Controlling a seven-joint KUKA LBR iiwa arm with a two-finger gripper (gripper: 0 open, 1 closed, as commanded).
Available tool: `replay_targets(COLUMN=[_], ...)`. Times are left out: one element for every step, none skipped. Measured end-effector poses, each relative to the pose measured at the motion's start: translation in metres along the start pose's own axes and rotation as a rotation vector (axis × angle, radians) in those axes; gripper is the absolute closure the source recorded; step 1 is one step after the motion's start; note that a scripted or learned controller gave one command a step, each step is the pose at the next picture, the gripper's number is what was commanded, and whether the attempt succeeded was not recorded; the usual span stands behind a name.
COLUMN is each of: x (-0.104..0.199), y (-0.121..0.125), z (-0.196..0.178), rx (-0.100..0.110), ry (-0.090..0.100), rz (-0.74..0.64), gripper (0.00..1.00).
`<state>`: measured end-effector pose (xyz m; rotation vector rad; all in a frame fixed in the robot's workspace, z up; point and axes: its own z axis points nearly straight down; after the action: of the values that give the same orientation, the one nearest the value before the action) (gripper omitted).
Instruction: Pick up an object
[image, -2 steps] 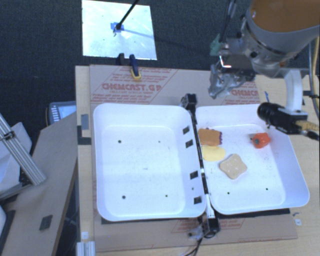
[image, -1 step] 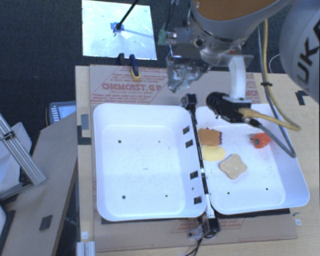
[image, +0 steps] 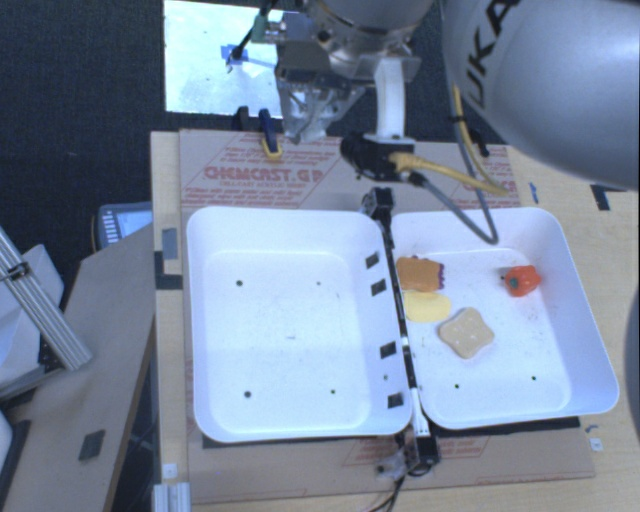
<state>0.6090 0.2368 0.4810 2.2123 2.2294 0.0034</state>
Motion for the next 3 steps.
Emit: replay_targets(x=[-0.003,-0.003,-0.003], y=[0.028,0.056,0.059], z=[-0.058,-0.054,-0.054], rx=[-0.007,-0.001,0.000], ry=[0.001,0.000,0.000], rz=[0.003,0.007,0.004], gripper=[1.00,1.00,1.00])
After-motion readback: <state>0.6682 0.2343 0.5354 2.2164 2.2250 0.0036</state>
